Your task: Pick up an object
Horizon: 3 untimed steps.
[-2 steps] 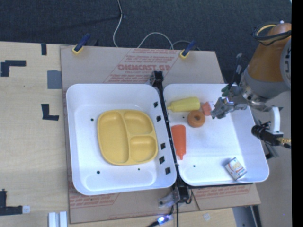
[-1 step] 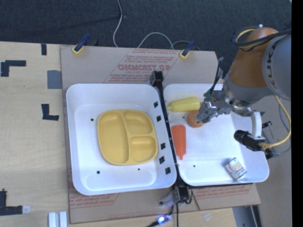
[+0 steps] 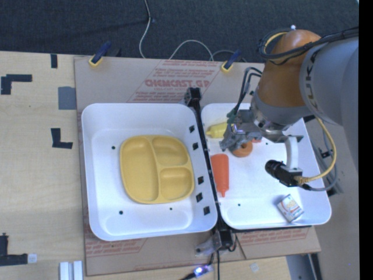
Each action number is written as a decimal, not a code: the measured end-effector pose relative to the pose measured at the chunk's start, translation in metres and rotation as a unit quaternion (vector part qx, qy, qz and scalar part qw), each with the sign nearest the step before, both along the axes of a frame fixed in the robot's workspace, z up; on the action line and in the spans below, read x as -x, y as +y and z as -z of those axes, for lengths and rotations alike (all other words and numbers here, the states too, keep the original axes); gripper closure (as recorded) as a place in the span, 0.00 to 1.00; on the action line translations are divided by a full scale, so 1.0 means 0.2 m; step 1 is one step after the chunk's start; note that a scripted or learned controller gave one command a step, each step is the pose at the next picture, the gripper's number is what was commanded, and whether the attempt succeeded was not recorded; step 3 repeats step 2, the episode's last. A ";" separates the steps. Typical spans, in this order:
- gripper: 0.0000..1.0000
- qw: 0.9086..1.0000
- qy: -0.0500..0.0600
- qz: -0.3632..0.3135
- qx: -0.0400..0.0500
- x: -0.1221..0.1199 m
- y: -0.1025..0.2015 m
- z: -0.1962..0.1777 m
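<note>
Hanging low at center-right of frame, claw [image 3: 238, 137] over small orange object [image 3: 243, 149] in right bin [image 3: 256, 217]; finger state cannot tell. Orange carrot [image 3: 220, 172] just left, yellow divided tray [image 3: 156, 168] in left bin [image 3: 99, 156].

Yellow 3-compartment tray [image 3: 156, 168] in left bin [image 3: 93, 174]; clamps [image 3: 99, 53] on cardboard sheet [image 3: 175, 80].

Two bins [image 3: 93, 156], one tray [image 3: 156, 169], four objects [image 3: 220, 172].

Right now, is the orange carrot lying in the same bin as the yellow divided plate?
No. The carrot lies in the right bin, while the yellow plate sits in the left bin.
</note>
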<state>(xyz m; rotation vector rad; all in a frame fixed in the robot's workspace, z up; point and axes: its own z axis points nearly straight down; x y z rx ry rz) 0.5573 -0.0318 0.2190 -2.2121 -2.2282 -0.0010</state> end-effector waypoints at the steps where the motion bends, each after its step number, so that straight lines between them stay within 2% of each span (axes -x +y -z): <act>1: 1.00 1.000 0.000 -0.001 0.000 0.00 0.31 -0.02; 2: 1.00 1.000 0.001 0.001 0.001 0.06 0.53 0.00; 3: 1.00 1.000 0.001 0.001 0.001 0.06 0.53 0.00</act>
